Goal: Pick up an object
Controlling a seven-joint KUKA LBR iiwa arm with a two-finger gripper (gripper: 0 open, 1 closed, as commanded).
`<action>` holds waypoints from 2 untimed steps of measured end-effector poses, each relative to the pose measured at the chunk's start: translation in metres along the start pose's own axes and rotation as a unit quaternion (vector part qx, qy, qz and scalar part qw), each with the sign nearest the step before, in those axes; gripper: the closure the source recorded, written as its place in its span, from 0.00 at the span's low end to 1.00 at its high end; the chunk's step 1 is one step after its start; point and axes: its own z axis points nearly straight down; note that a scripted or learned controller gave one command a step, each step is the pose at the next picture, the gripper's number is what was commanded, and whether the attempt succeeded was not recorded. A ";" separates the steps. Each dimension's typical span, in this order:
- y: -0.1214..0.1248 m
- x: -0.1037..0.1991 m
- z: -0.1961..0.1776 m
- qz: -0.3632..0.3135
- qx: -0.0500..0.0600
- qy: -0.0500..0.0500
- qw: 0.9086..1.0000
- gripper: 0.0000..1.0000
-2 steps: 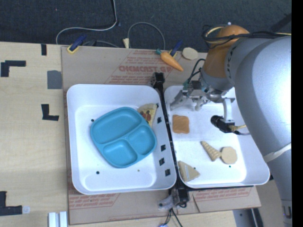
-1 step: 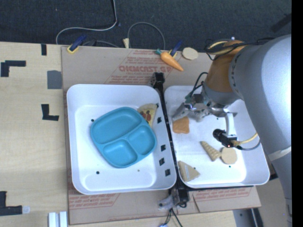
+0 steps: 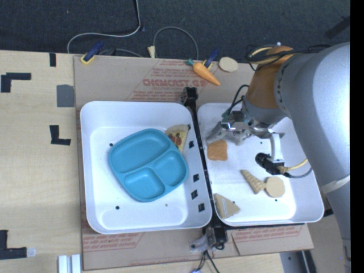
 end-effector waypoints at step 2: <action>0.021 -0.002 0.000 -0.001 -0.001 0.000 1.000 0.00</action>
